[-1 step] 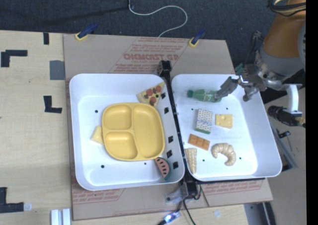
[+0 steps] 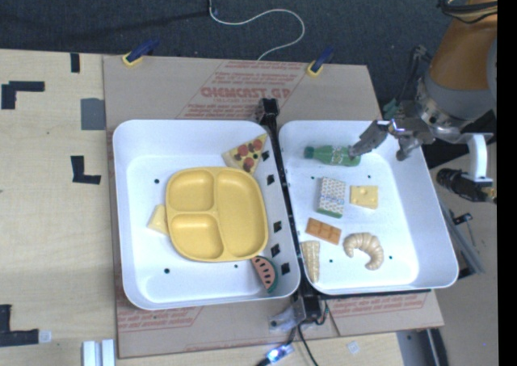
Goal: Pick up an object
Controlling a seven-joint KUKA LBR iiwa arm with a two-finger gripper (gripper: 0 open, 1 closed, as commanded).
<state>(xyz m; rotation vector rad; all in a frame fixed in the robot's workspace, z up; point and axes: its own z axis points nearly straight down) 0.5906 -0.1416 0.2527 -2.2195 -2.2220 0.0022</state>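
White plastic is forming both shallow bins, which are being carried side by side on a cardboard sheet point(image 2: 242, 90) laid over the worktop point(image 2: 48, 195). The right bin point(image 2: 432, 255) is being reached into by the grey arm point(image 2: 460, 57) from the worktop's right edge. The gripper point(image 2: 361, 143) is being lowered at that bin's far edge, its dark tip being seen right against a green bottle point(image 2: 327, 154) lying on its side there; whether the bottle is being held between the fingers cannot be told, nor can their spread.

Nearer the bin's middle, a patterned sponge-like block point(image 2: 331, 196) and a yellow cheese wedge point(image 2: 364, 196) are being seen just beside each other. Toward the near edge, a brown cracker point(image 2: 323, 231), a croissant point(image 2: 366, 248) and a pale cone point(image 2: 312, 259) are lying apart from one another.

The left bin point(image 2: 133, 162) is being taken up largely by a yellow divided plate point(image 2: 216, 213). A pizza slice point(image 2: 247, 154) is lying at its far right corner, a watermelon slice point(image 2: 264, 272) at its near right corner, and a pale yellow piece point(image 2: 157, 219) is being partly covered by the plate's left rim
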